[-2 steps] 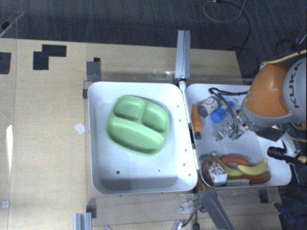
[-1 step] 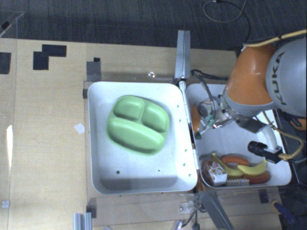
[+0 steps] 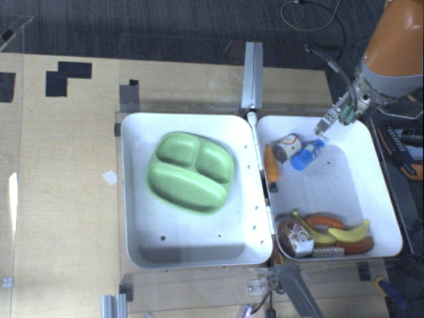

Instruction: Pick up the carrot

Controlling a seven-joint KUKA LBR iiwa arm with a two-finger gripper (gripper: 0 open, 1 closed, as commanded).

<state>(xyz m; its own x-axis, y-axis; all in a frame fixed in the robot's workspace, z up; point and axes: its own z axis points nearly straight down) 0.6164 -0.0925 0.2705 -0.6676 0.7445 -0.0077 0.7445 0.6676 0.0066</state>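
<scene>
- While the arm (image 3: 397,38) reaches in from the right, its gripper (image 3: 336,119) hangs over the right bin's (image 3: 371,177) far edge; whether the claw is wide or narrow I cannot tell.
- Against that bin's left wall lies the carrot (image 3: 271,164), well apart from the gripper.
- Near it sit a small can (image 3: 286,147) and a blue bottle (image 3: 307,155).
- A green divided tray (image 3: 191,171) fills the left bin (image 3: 142,237).

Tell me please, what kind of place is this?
Probably a robotics lab bench set up for pick-and-place trials. Two white bins sit side by side on a wooden bench; the right one holds a toy carrot and a banana, and a robot gripper reaches in beside loose cables.
</scene>
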